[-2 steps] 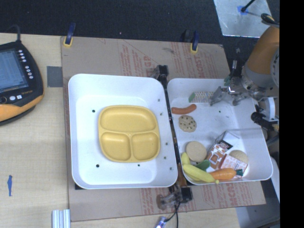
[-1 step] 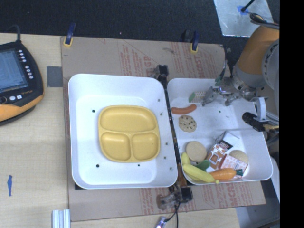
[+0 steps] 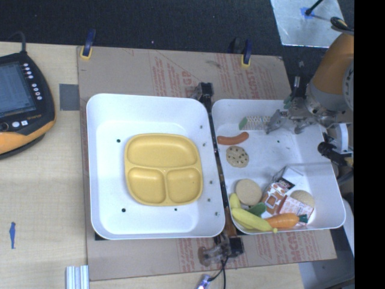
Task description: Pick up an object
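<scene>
Seen from above, the gripper [image 3: 293,120] hangs over the far end of the right bin [image 3: 313,155], fingers spread and holding nothing. A hot dog [image 3: 232,139] and cookie [image 3: 237,156] lie nearby; the left bin [image 3: 102,161] holds a yellow tray [image 3: 163,168].

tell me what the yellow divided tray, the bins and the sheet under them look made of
Yellow divided tray: likely moulded plastic, matte, with smooth rounded compartments. The left bin and right bin: probably thin formed plastic, white, with a slight sheen and rounded rims. Sheet under them: looks like cardboard, brown and dull, with printed red lettering.
</scene>
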You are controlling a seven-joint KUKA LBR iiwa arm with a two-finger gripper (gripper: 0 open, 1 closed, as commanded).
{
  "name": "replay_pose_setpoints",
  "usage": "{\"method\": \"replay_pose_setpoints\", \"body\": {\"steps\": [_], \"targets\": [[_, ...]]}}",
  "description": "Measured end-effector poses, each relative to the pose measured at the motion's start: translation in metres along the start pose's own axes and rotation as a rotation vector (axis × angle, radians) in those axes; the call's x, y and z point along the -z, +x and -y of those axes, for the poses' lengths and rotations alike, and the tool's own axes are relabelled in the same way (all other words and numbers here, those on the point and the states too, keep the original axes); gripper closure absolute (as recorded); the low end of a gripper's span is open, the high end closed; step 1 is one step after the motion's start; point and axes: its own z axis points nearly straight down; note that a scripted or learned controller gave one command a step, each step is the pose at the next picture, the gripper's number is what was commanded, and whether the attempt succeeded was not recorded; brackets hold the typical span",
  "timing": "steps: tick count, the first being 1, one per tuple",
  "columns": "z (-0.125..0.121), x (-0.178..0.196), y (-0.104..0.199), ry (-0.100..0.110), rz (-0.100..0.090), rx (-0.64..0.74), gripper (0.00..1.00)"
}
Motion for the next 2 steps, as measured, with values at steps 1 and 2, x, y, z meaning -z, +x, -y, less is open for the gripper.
{"method": "replay_pose_setpoints", "body": {"steps": [1,2], "targets": [[0.0,0.0,0.021,0.003,-0.001,0.002,0.0],[0.086,0.001,0.037,0.004,0.0,0.004,0.0]]}}
